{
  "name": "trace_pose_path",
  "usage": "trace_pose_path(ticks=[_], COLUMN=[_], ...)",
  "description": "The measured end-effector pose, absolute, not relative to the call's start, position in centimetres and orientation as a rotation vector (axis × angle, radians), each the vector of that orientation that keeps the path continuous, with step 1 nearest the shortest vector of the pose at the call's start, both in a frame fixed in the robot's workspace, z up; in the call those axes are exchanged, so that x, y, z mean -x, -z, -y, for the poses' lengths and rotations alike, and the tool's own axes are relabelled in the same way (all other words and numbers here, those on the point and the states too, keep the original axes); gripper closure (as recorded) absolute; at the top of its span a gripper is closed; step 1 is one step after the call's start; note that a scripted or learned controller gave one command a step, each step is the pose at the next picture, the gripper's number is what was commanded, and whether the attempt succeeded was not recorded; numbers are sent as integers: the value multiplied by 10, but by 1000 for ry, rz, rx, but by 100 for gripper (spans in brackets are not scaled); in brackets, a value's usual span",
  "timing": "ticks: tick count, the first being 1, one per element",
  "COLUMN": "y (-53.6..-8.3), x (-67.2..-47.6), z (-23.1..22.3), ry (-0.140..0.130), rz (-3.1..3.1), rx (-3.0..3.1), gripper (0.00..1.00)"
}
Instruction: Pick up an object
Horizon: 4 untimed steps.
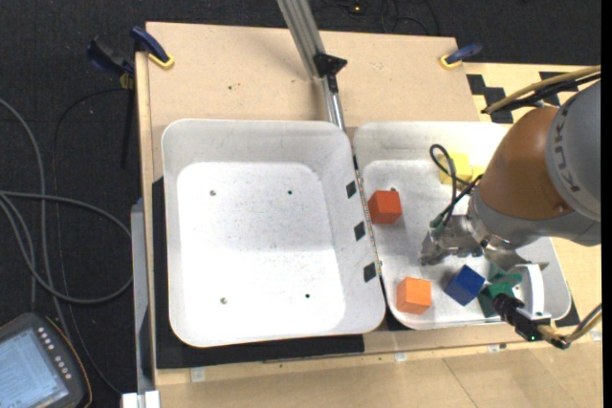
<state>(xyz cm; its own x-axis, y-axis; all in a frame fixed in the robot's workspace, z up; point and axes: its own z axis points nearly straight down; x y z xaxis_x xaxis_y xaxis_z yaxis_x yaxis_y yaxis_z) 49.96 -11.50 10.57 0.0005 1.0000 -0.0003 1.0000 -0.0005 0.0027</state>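
Orange cube: just left-below gripper; blue cube right-below, second orange cube up-left. Gripper state: cannot tell; nothing seen held. Risk: crowded blocks, descent may nudge rather than grasp.

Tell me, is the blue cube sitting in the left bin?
No, the blue cube lies in the right bin, beside the gripper.

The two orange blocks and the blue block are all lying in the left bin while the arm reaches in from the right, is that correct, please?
Not quite: the camera view shows the two orange blocks and the blue block lying in the right bin, not the left bin. The arm does reach in from the right.
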Motion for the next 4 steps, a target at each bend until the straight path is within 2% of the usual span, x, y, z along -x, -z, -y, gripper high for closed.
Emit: trace_pose_path(ticks=[1,2,3,4], y=[-158,-208,-227,-237], x=[-497,-500,-502,-498], z=[125,115,115,57], ry=[-4,-6,-3,-4], rz=[-2216,-2222,-2222,-2231], rx=[-2219,-2213,-2215,-2212], gripper=[100,100,100,100])
